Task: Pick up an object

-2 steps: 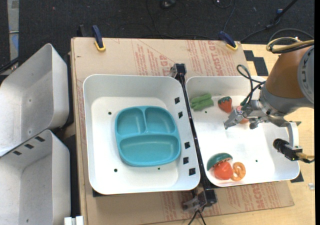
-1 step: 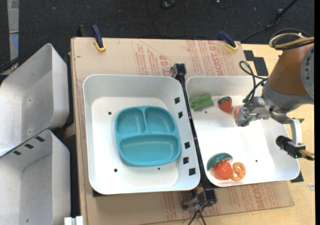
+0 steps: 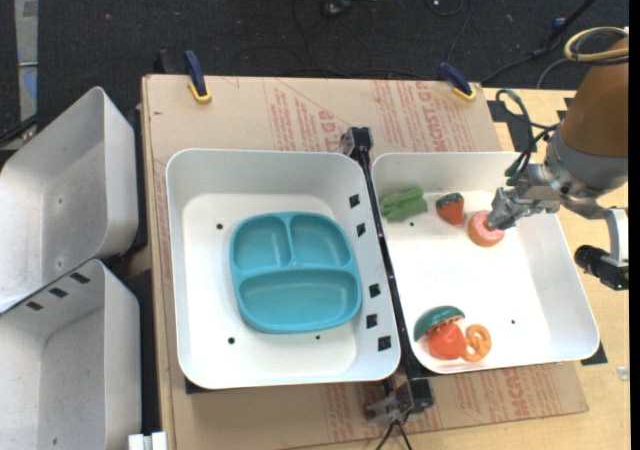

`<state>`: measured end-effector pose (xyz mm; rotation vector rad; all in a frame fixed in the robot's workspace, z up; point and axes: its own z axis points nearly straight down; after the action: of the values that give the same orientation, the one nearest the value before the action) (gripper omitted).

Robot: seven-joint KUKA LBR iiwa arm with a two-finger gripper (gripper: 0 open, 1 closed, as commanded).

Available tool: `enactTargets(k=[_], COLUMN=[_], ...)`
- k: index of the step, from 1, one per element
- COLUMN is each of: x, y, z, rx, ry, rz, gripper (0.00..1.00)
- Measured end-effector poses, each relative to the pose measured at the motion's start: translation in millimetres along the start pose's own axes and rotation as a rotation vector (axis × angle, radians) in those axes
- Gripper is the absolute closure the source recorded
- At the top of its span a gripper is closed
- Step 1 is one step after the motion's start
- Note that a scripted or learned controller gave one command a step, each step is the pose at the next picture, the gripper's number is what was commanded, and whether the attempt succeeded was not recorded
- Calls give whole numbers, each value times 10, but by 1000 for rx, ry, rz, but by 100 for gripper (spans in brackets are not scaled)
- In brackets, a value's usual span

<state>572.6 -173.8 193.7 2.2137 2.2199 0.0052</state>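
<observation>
Nearest, low in the frame, the right bin [image 3: 560, 283] holds a cluster by its lower edge: a red toy with a teal cap [image 3: 442, 331] and an orange ring [image 3: 477, 341] touching its right side. Both lie well apart from the gripper, down and to the left of it.

Further up, the left bin [image 3: 195, 268] carries a teal divided plate [image 3: 295, 271] in its middle, out of the way of any pick.

Toward the upper part of the right bin, three things sit in a rough row. At left is a green piece [image 3: 402, 203], its long axis running left to right with a slight tilt. Just beside it to the right is a small red strawberry [image 3: 451, 207]. Right again is a pink round piece [image 3: 486, 229], and this is the one that matters: the gripper [image 3: 500, 214] hangs directly over its upper right edge, overlapping it. Whether the fingers touch it or stand above it cannot be made out, nor whether they are spread or closed, since the wrist hides them.

So the likely target lies just below and a little left of the tool tip, with no long axis to line up on. I judge the coming move to be a short straight descent. The strawberry, near on the left, could be nudged.
</observation>
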Motion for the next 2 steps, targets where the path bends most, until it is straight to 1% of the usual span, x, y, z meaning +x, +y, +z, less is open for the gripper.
enactTargets(k=[1, 2], x=[-3, 478], y=[16, -97], z=[-528, -404], rx=[1, 9], ry=[0, 4], rz=[0, -4], gripper=[100, 100])
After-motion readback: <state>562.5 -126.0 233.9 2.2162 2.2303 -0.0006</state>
